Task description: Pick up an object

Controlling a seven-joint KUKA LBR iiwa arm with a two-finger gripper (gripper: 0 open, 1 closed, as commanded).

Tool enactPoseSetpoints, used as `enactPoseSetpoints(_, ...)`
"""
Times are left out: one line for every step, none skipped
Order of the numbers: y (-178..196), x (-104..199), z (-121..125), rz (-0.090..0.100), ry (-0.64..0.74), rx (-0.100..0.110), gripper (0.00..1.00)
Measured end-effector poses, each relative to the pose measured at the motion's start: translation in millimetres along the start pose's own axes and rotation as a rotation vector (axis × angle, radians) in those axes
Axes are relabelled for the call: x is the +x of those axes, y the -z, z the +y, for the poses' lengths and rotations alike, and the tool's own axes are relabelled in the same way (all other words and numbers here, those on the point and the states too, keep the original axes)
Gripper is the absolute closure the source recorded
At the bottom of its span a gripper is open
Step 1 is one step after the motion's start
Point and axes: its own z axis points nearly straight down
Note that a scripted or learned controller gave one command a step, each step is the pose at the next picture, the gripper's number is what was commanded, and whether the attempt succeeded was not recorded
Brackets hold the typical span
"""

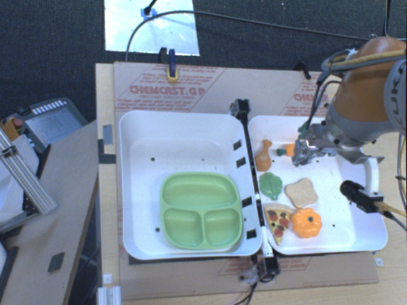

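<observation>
Plastic, light and slick, I judge the chicken drumstick [263, 155]; I'd pinch its narrow shank, though I cannot tell the jaws' state.

Bright, even overhead light w/ soft shadows, glare on foil sheet [151, 16] at top, slightly soft focus throughout.

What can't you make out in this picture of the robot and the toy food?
- Gripper, camera view: small, dark and partly under the wrist, so open or shut cannot be told.
- Small orange item beside it: mostly hidden by the gripper, identity unclear.
- Arm: cut off by the right edge.
</observation>
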Motion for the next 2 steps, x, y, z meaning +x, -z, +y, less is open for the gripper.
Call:
enactPoseSetpoints(-11.7,54.0,12.9,0.0,0.0,0.001,1.0)
enactPoseSetpoints(-7.4,97.5,22.3,0.001,0.001,0.0,1.0)
